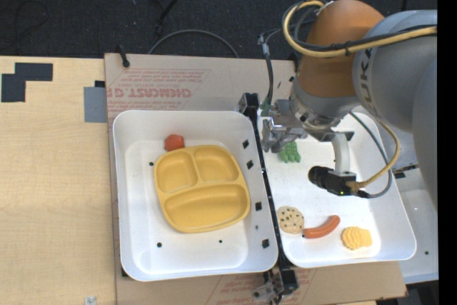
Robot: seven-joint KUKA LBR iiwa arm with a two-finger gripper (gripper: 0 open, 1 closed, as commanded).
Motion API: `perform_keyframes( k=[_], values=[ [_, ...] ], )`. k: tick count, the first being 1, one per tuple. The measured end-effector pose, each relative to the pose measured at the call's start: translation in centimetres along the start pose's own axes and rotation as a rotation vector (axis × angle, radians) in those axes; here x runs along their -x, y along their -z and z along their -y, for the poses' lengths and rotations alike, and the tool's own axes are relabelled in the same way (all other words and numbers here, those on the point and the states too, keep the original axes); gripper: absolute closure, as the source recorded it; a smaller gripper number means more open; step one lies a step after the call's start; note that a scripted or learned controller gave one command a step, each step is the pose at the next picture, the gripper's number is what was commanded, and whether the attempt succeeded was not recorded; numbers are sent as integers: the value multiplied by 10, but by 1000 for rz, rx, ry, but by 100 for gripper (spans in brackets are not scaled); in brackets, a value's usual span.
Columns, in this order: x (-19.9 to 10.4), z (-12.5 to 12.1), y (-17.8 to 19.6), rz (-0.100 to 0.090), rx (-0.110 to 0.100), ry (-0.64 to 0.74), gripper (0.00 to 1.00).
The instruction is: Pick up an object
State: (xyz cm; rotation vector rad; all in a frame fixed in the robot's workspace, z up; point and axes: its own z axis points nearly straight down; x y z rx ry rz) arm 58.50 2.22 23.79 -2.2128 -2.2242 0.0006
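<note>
The grey arm's jaws (275, 138), their spread impossible to tell, hang beside a small green leafy toy (289, 152) near the right white bin's (400, 239) wall, where a grab could slip.

The yellow divided plastic tray (202, 188) looks smooth and faintly glossy, lying in the left shallow white plastic bin (136, 153) upon printed matt brown cardboard (171, 86).

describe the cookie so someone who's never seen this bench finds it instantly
Take the right bin, the one under the arm, and go to its near-left corner. The cookie lies there beside the sausage: a flat, round, tan disc with dark specks, unlike the red sausage and yellow corn.
</note>
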Motion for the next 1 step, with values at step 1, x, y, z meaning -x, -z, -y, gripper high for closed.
perform_keyframes(
  k=[1],
  values=[
    [-47,-9,-5,2,0,-1,100]
  ],
)
